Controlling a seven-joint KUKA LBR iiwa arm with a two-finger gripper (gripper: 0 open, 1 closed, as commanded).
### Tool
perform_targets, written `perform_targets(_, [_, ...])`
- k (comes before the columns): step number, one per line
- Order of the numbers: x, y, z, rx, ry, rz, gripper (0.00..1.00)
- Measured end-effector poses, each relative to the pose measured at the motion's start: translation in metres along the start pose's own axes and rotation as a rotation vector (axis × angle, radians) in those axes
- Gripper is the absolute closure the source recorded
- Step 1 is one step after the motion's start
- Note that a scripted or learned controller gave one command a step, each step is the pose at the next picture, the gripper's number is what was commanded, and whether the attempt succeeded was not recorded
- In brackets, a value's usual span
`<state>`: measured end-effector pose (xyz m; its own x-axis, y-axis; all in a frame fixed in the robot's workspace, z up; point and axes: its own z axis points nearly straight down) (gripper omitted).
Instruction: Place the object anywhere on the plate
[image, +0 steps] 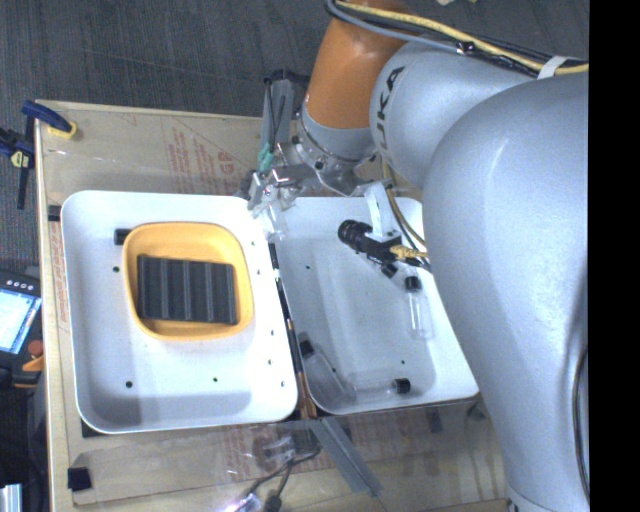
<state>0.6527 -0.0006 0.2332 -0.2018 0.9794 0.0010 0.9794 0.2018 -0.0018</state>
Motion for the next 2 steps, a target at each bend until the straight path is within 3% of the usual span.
perform_targets(1, [0.0169, -0.0476, 0.0426, 0.004, 0.0, -0.334, 1.0])
perform_targets(2, [0.0166, -0.0475, 0.0424, 0.003, 0.0, -0.334, 0.0])
